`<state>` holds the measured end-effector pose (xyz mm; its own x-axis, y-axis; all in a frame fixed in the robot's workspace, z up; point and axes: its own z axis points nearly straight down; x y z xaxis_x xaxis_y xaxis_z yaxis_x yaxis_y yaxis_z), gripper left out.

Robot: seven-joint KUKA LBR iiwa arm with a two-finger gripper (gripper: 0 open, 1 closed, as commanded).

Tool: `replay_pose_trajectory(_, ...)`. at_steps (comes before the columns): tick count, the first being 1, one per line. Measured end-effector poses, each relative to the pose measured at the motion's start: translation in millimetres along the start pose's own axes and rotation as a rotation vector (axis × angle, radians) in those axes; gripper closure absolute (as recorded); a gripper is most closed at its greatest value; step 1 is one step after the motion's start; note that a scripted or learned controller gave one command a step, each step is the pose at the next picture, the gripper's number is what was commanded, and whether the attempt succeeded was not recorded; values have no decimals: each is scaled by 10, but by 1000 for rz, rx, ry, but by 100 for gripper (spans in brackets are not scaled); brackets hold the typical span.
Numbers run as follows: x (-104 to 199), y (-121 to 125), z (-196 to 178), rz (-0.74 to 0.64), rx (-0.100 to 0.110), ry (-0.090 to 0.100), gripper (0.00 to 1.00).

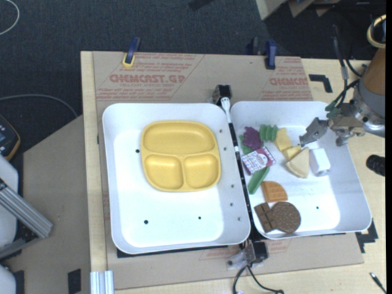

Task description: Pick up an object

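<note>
Your hand (311, 141) sits over the right bin (352, 192), toward its far right side, with the arm (373, 97) reaching in from the bench's right edge. You cannot tell from this view whether it is open or closed, and nothing shows clearly between its tips, so do not count anything as held.

The likely targets lie right under it: a white block (319, 161) just beside the tip, and two pale yellow wedges (290, 152) touching or nearly touching each other toward the middle of the bin. That crowding is your main risk. If the hand closes here, it may catch the edge of a wedge along with the white block, and one of them may squirt out sideways.

Further toward the divider between the bins lie a purple piece (251, 137), green pieces (267, 132) and a pink-and-white packet (257, 160); near the front edge sit an orange slice (274, 192), a brown bar (263, 217) and a round brown cookie (285, 217). A sideways nudge could push the wedges into that cluster.

The left bin (122, 219) holds a yellow divided tray (181, 154), well apart from the work. Watch also the bin's right wall: the white block could slide against it.
</note>
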<state>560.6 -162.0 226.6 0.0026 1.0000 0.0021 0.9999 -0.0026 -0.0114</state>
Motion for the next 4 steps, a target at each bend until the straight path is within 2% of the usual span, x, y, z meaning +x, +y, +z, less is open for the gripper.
replay_pose_trajectory(1, 2, 26, -64, -3, -12, -3, 0)
replay_pose_trajectory(3, 22, -60, 1190, -2, -4, 1, 0)
replay_pose_trajectory(4, 32, -64, 1438, -3, -6, 0, 0)
